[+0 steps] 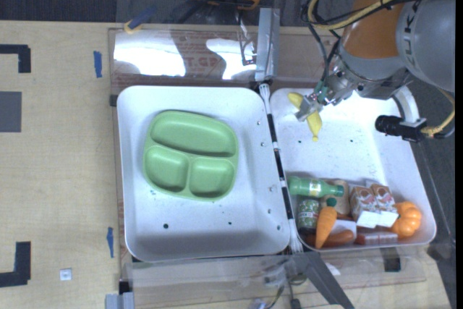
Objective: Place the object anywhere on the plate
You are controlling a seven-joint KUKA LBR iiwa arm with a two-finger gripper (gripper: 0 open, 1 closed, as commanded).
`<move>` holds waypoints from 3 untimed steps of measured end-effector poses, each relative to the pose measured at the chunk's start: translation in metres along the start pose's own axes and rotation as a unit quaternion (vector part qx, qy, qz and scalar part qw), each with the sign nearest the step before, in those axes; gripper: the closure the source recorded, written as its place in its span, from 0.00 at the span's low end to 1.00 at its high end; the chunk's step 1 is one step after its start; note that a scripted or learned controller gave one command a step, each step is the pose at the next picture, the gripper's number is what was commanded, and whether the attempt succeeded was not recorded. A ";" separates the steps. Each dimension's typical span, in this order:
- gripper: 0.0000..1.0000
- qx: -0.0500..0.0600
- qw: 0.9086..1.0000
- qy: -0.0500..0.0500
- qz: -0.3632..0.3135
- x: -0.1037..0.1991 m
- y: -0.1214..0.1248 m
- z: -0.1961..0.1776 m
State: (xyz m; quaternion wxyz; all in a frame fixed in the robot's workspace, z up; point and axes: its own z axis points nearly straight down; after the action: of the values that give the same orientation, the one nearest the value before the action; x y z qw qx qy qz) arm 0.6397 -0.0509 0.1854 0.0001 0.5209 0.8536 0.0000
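In the upper middle of the frame the gripper (316, 102) pinches a yellow banana (312, 119) whose long axis hangs downward over the right bin (405, 155), while the green plate (192, 154) lies well apart to its lower left.

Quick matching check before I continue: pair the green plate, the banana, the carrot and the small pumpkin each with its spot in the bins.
Things:
1. green plate
2. banana
3. carrot
4. small pumpkin

Places:
A. right bin, near-right corner
B. at the gripper, far end of right bin
C. middle of left bin
D. near end of right bin, below the green bottle

Pairs: 1-C, 2-B, 3-D, 4-A
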 end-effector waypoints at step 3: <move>0.00 0.001 1.000 0.001 -0.014 0.155 0.036 0.019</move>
State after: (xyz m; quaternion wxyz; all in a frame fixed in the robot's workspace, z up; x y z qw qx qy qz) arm 0.6011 0.1037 0.1660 -0.0007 0.5089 0.8609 -0.0002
